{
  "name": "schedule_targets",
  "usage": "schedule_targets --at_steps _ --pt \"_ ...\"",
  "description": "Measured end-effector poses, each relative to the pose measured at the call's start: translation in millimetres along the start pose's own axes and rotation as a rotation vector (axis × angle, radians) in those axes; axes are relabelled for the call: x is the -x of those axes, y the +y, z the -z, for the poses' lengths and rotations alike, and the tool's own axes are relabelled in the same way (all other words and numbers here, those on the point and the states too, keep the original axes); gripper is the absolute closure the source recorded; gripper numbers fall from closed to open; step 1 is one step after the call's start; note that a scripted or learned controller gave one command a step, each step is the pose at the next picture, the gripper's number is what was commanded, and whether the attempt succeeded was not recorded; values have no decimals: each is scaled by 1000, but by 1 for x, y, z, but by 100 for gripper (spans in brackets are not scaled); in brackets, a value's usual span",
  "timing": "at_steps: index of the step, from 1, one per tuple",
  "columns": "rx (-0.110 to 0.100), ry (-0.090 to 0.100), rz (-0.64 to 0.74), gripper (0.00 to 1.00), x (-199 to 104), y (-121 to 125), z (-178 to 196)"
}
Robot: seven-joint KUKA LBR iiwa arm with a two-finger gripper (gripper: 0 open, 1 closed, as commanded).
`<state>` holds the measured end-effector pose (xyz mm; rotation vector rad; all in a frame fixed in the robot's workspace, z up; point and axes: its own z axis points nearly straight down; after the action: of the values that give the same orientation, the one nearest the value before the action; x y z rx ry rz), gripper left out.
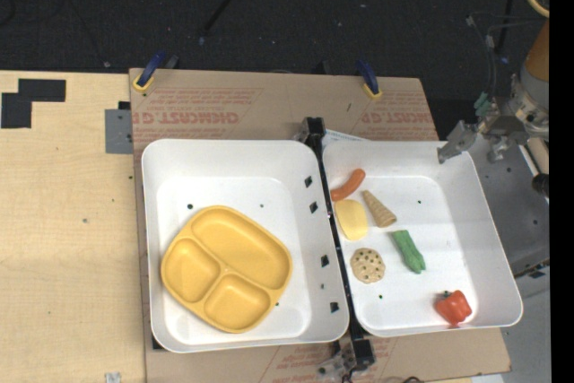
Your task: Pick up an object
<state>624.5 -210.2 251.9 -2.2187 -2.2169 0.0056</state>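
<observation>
The right bin (480,220) holds several toy foods. An orange sausage (348,184) lies near its back left corner. A pale yellow wedge (351,219) and a tan cone (379,208) sit just in front of it. Nearer the front are a round cookie (367,265) and a green pickle (409,250). A red pepper (454,306) rests by the front right corner. My gripper (473,143) hangs over the bin's back right corner, apart from every item and with nothing seen in it.
A yellow divided plate (227,267) lies in the left bin (151,193). A black divider (325,229) separates the bins, which rest on cardboard (269,108) clamped at the back. The wooden bench (63,220) extends left.
</observation>
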Motion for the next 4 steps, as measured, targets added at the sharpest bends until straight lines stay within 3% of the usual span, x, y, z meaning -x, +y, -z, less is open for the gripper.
schedule_targets --at_steps 1,4 --pt "6 -1 1 0 0 1 3" --pt "1 0 2 0 -14 7 -159"
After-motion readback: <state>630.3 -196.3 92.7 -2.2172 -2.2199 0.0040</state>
